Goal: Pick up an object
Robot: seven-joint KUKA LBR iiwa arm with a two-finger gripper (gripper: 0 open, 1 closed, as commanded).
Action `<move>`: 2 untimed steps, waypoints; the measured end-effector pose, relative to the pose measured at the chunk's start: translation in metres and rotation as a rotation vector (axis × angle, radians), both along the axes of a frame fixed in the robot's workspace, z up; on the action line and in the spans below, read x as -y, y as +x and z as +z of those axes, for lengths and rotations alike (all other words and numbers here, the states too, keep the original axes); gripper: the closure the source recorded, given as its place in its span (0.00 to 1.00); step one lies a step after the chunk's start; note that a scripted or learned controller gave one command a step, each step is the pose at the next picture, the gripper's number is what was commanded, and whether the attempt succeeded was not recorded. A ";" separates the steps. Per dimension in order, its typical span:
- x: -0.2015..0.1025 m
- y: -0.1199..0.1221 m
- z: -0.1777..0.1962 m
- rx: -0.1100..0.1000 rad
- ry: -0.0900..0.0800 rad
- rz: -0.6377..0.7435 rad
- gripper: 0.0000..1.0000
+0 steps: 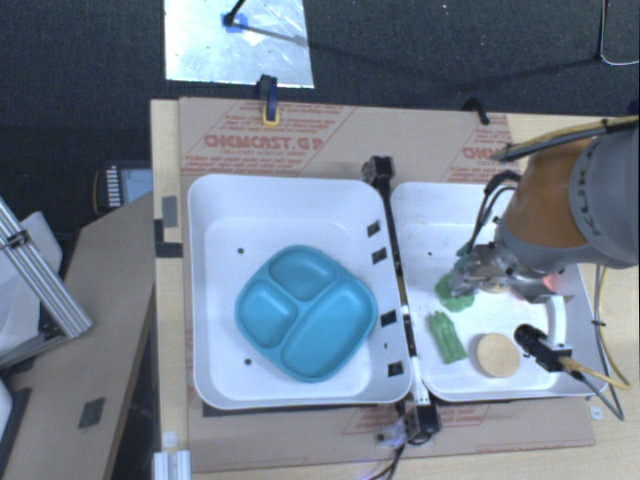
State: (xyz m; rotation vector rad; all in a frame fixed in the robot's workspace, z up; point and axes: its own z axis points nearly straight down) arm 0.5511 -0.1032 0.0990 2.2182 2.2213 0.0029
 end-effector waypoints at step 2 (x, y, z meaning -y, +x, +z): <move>-0.004 0.002 0.116 0.003 -0.001 0.002 1.00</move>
